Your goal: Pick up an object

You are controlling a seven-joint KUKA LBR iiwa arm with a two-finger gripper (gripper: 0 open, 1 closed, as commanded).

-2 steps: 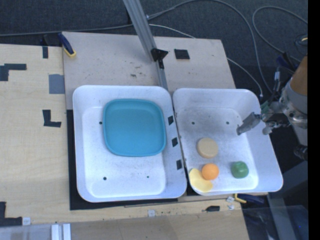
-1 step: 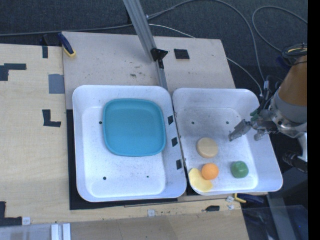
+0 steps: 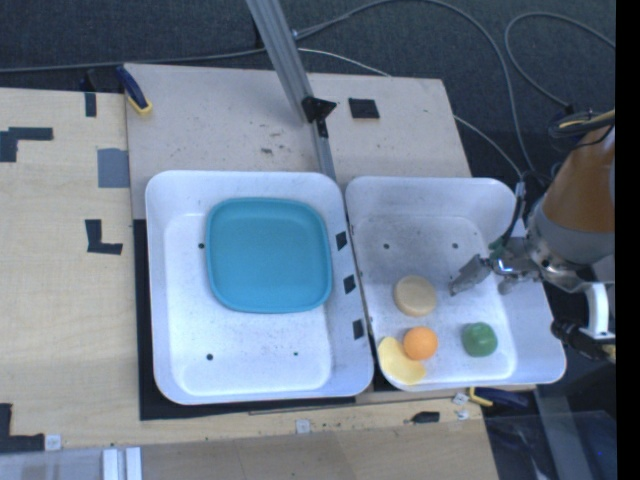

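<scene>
Your hand (image 3: 462, 280) hovers just right of the tan disc (image 3: 415, 295); its opening can't be judged. The disc looks light, rigid; grip its rim.

Dark grey carpet floor (image 3: 420, 8) along top, cables (image 3: 470, 38) looping across it. Pale wooden bench (image 3: 60, 268) with dark tape marks (image 3: 100, 236). Speckled board (image 3: 230, 118) on bench. Slanted metal strut (image 3: 285, 53), possibly a camera mount.

Blue plate (image 3: 268, 254) in left bin (image 3: 170, 368); fingers (image 3: 466, 277) hover beside tan disc (image 3: 415, 295).
</scene>
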